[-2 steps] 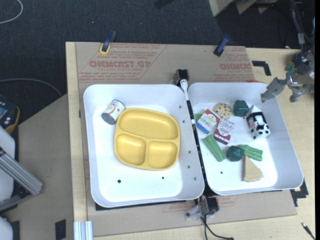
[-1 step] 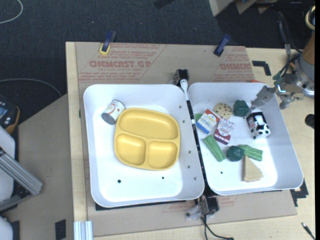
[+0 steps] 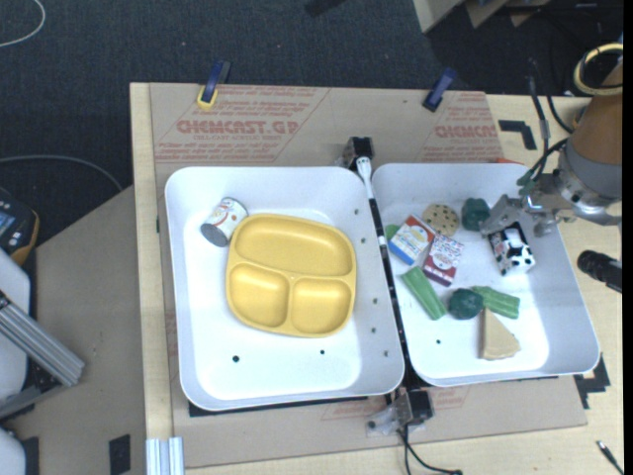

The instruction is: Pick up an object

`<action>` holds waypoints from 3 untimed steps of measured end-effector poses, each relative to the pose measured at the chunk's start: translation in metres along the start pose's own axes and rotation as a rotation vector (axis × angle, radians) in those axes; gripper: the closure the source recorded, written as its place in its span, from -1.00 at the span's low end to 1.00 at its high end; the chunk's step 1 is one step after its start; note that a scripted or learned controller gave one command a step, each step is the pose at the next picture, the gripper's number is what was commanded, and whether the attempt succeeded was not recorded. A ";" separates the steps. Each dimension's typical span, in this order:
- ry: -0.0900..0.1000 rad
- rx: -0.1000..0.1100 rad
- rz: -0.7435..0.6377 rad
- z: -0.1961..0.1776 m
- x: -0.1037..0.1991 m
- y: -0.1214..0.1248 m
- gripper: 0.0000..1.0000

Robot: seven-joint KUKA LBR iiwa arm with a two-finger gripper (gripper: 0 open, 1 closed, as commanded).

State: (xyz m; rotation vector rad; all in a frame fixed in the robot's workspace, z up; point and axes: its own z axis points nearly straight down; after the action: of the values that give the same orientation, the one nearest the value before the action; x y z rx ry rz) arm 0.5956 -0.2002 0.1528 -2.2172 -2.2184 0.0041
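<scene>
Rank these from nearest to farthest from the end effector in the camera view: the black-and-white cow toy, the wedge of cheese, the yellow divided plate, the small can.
1. Black-and-white cow toy, right bin, just below the end effector.
2. Tan wedge of cheese, right bin's front.
3. Yellow divided plate, left bin's middle.
4. Small white can on its side, left bin's far left.

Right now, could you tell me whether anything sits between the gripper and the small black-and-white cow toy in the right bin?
Nothing visible does. The gripper hangs directly over the small black-and-white cow toy, with the dark green round piece off to one side.
</scene>
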 end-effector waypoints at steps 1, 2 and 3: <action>-0.010 -0.014 0.000 0.049 0.006 -0.003 -1.00; -0.014 -0.023 0.002 0.055 0.001 0.004 -1.00; -0.028 -0.045 0.001 0.039 -0.003 0.008 1.00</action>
State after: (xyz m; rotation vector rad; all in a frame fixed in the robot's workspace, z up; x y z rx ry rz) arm 0.6034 -0.2036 0.1142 -2.2552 -2.2535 -0.0149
